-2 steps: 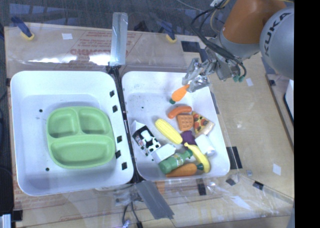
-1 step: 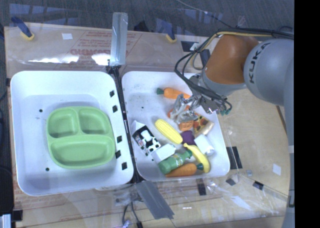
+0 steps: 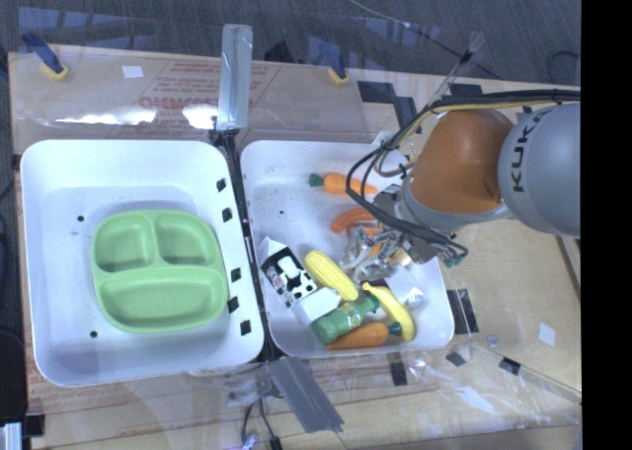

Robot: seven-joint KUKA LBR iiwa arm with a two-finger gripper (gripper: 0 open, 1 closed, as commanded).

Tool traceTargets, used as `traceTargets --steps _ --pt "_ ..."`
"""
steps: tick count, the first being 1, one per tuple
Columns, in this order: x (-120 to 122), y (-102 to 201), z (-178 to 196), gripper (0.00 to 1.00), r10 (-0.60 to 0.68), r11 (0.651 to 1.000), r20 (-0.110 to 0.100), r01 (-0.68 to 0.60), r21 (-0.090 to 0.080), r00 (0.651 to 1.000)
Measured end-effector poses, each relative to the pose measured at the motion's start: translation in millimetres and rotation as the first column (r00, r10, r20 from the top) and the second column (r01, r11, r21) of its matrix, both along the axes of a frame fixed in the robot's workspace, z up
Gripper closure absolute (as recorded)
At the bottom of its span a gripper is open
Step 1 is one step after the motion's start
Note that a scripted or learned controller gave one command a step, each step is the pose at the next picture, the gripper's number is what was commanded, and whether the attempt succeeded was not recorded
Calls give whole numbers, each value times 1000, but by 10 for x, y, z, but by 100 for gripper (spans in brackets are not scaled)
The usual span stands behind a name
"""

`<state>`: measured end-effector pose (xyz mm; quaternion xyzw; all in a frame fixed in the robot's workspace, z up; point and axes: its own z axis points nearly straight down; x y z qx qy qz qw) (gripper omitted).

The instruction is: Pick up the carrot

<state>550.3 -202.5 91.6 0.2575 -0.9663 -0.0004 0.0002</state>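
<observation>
The hand (image 3: 380,241) is reaching down into the right bin (image 3: 267,167) amid clutter; how far it is opening I cannot tell. One carrot (image 3: 341,183) is lying far, another (image 3: 357,337) near, beside a banana (image 3: 390,308). It is risking seizing the wrong toy.

One fixed camera above the bench, looking down at a slant.

The lens takes in both white bins — the left bin (image 3: 39,241) with its green plate (image 3: 158,270) and the right bin (image 3: 276,182) — near enough that the pair spans most of the frame. The far edge of the bench and dark floor run along the top, and the arm (image 3: 494,167) enters from the right.
</observation>
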Motion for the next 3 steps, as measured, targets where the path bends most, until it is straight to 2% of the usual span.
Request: traceTargets --steps 1,2,3 --pt "694 -67 19 100 -87 996 5 87 0 996" --pt "208 -65 5 100 290 957 0 -290 1 957" --pt "210 -61 7 0 290 957 1 -290 1 957"
